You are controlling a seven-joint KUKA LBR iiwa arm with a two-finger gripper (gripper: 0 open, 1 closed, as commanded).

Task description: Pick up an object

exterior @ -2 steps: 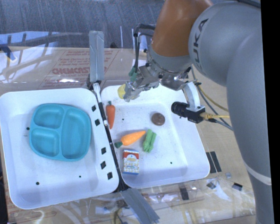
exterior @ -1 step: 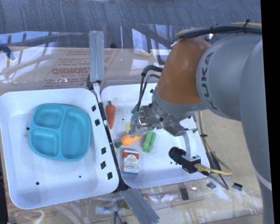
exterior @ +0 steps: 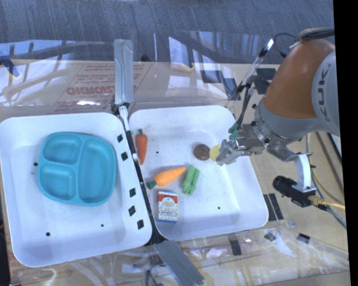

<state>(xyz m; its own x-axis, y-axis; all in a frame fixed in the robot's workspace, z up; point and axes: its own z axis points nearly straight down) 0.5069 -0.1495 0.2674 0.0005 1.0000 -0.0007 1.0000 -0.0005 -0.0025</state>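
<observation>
The small yellow rounded object (exterior: 215,153) is lying in the right white plastic bin (exterior: 246,196), right of frame centre, touching a brown round disc-like piece (exterior: 201,151). The grey 2-finger gripper (exterior: 223,156) is hanging just beside it; I cannot tell how far it is parted or whether it is holding anything. A closing pinch risks nudging the yellow object into the disc or slipping off its curve. The bin floor is looking smooth and glossy. A teal 3-compartment plastic tray (exterior: 77,167) is sitting in the left bin (exterior: 21,239).
</observation>
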